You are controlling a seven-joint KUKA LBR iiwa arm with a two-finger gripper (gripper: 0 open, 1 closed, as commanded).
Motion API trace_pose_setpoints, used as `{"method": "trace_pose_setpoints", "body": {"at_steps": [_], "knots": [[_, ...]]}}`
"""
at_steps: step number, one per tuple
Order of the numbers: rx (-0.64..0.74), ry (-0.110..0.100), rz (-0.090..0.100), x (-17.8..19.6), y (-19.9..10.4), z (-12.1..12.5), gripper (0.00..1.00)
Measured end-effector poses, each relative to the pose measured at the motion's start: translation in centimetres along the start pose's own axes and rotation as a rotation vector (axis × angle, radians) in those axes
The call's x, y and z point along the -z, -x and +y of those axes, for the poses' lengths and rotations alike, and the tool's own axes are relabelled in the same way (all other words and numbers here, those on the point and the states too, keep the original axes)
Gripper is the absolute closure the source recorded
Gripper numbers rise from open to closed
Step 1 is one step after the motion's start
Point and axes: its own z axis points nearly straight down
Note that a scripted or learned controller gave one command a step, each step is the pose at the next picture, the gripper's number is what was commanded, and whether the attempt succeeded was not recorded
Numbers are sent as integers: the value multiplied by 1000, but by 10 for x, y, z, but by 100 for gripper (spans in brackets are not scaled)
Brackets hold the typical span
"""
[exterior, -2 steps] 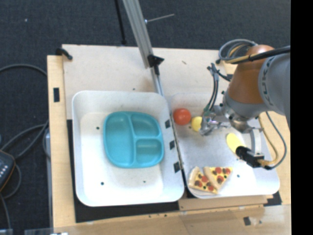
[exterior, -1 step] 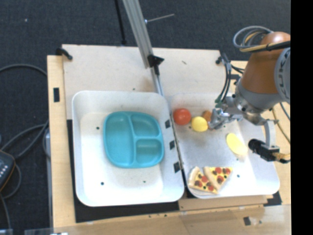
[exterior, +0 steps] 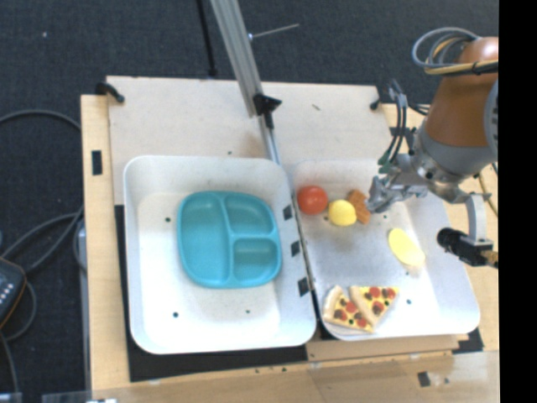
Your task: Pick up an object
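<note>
The left shallow white bin (exterior: 151,183) holds a teal plastic divided tray (exterior: 228,238). The right white bin (exterior: 445,296) holds a red tomato-like ball (exterior: 312,199), yellow round fruit (exterior: 341,213), small orange-brown piece (exterior: 361,206), pale yellow oval (exterior: 405,247) and pizza slices (exterior: 361,306). The gripper (exterior: 379,196) hovers beside the orange-brown piece.

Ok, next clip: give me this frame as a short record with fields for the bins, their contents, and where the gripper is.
left bin: holds a teal divided plate
right bin: holds a red ball, a yellow ball, a small orange-brown piece, a pale yellow piece and pizza slices
gripper: over the back of the right bin, just right of the orange-brown piece
held object: none visible between the fingers
task status: pick not yet done
</note>
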Motion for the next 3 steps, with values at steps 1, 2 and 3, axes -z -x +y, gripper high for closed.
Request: {"method": "trace_pose_setpoints", "body": {"at_steps": [1,2,3], "knots": [[6,-4,3,0,-61,17,100],[5,-3,3,8,-109,35,100],[6,-4,3,7,-167,57,100]]}}
